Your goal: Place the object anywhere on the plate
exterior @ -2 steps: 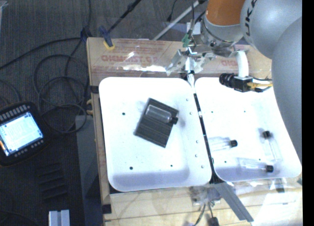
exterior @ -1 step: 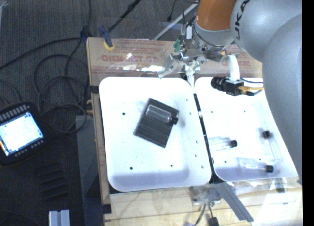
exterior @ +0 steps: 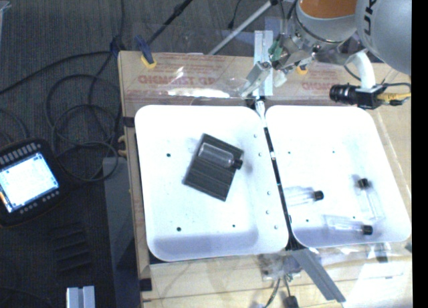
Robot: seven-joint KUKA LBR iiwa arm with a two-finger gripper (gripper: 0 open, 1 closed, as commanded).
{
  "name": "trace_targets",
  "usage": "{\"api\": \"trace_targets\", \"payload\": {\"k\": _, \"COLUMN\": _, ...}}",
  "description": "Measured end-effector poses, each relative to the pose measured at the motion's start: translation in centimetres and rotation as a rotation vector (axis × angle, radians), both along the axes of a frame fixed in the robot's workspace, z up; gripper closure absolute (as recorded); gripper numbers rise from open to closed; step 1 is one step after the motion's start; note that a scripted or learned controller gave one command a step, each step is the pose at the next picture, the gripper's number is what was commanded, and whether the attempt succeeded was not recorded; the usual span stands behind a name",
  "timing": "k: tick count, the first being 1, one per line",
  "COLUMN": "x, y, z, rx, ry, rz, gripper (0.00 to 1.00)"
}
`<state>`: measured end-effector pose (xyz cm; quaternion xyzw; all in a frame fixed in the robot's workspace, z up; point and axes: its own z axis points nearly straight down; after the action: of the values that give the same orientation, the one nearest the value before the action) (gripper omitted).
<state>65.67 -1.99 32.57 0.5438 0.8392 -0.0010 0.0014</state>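
Left bin (exterior: pixel 150 233) holding dark plate (exterior: pixel 208 174) with vial (exterior: pixel 219 156) on it; right bin (exterior: pixel 394 166) holding three vials (exterior: pixel 304 196)

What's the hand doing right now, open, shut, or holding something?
Hand: raised over the bins' far edge; open or shut cannot be told.

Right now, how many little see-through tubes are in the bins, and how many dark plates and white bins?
Clear tubes with black caps: 4 (one on the plate, three in the right bin)
Dark plate: 1
White bins: 2 (left, right)
Total: 7
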Motion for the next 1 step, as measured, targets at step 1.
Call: {"api": "trace_targets", "payload": {"k": 1, "x": 1.19, "y": -5.41, "z": -1.85, "rx": 0.0, "ry": 0.001, "rz": 0.016, "gripper": 0.0}}
